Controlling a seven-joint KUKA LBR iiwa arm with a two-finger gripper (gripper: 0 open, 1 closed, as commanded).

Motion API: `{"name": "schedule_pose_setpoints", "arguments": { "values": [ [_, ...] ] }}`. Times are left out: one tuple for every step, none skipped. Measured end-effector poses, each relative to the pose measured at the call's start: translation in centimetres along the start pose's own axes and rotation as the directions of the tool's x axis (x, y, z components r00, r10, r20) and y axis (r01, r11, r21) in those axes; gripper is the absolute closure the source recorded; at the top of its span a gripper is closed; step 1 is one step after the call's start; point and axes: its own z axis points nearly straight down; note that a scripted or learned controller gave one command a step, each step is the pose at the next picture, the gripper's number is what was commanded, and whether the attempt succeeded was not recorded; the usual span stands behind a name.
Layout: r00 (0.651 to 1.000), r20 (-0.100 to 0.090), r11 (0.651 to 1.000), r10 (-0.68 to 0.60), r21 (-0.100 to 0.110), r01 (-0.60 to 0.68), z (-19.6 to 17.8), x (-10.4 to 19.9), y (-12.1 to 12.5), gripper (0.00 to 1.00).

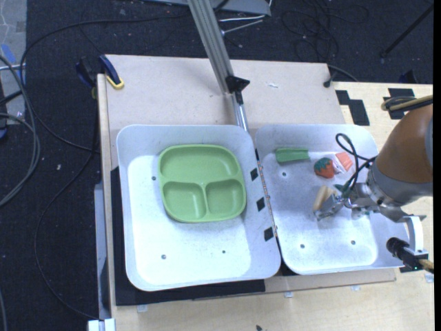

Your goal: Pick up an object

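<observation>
My gripper [329, 207] hangs low over the right bin [324, 247], reaching in from the right under the orange band of the arm. Its fingertips are right beside a small tan object [320, 198] lying on the bin floor. A green elongated object [292, 155] lies at the bin's far side. A red and green round object [324, 167] sits next to an orange and white piece [343, 161], just beyond the gripper.
The left bin [145, 254] holds a green divided plate [202, 183] in its far half. A slanted metal pole [215, 40] runs down to the seam between the bins. A black cable [348, 147] loops by the wrist.
</observation>
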Motion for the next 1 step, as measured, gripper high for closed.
{"name": "schedule_pose_setpoints", "arguments": {
  "values": [
    [1.0, 0.003, 1.0, -0.001, -0.007, 0.001, 1.77, 0.0, 0.09, 0.0]
  ]
}}
